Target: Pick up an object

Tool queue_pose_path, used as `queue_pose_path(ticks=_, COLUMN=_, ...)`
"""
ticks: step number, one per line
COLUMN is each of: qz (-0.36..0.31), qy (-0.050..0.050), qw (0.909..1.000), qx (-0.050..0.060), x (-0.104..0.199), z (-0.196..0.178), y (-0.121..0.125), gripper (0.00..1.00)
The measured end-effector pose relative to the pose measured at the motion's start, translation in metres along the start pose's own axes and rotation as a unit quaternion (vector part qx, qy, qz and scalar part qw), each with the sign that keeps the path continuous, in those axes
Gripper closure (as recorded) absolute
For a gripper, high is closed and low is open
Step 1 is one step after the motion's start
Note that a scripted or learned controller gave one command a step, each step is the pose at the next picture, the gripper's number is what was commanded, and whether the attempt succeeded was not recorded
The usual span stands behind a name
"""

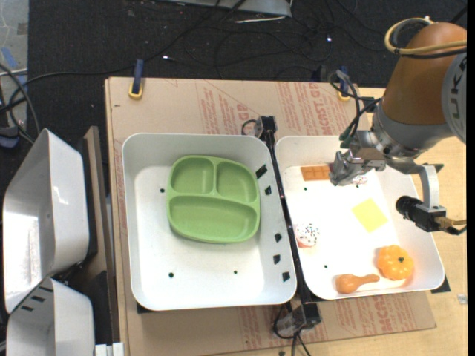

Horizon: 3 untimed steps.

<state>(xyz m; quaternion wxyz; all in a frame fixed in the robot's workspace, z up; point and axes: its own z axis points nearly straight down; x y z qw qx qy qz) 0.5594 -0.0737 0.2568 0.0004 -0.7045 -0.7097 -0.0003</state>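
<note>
Holding green divided plate (214,199) in left bin (141,221); right bin (423,232) with waffle piece (315,173), yellow square (369,215), pumpkin (393,262), orange gourd (355,281), spotted ball (307,235). Pincer (346,169) beside waffle, grip state unclear.

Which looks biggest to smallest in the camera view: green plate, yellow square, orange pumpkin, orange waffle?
1. green plate
2. orange pumpkin and yellow square, too close to rank
3. orange waffle, partly hidden by the gripper

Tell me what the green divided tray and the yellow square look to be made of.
Green divided tray: likely moulded plastic, matte, with smooth rounded compartment walls and even colour. Yellow square: flat, thin and matte, perhaps foam or sponge; the view leaves that open.
</note>
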Motion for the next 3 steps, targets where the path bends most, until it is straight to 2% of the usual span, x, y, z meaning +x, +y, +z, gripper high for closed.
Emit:
queue_pose_path(ticks=1, qz=0.000, qy=0.000, qw=1.0000, qx=0.000, x=0.052, z=0.001, y=-0.004, gripper=1.00)
queue_pose_path(ticks=2, qz=0.000, qy=0.000, qw=1.0000, qx=-0.001, x=0.103, z=0.005, y=0.012, gripper=1.00)
queue_pose_path(ticks=3, qz=0.000, qy=0.000, qw=1.0000, qx=0.001, x=0.156, z=0.028, y=0.012, gripper=1.00)
